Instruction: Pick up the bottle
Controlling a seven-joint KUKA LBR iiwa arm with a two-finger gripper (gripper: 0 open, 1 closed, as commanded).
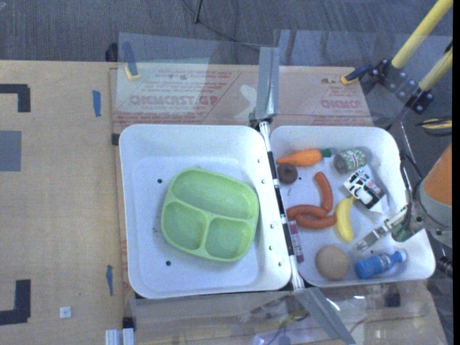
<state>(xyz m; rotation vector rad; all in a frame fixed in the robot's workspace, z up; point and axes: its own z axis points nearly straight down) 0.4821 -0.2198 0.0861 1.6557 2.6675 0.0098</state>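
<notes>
Lying on its side, the blue bottle (379, 264) rests at the right bin's (394, 144) near right corner. My gripper (366, 240) hovers just above it, fingers slightly parted, holding nothing I can see.

bins 2 (136, 192) | tray 1 (209, 213) | sausages 3 (325, 190) | bottle 1 (379, 264) | carrot 1 (302, 157) | banana 1 (345, 220)

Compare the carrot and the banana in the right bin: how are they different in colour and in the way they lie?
The carrot is orange with a green end, while the banana is yellow. The carrot lies across the bin near its far wall; the banana lies lengthwise nearer the middle, beside the sausages. The carrot looks straight and tapered; the banana is curved. Both lie flat in the right bin.
</notes>
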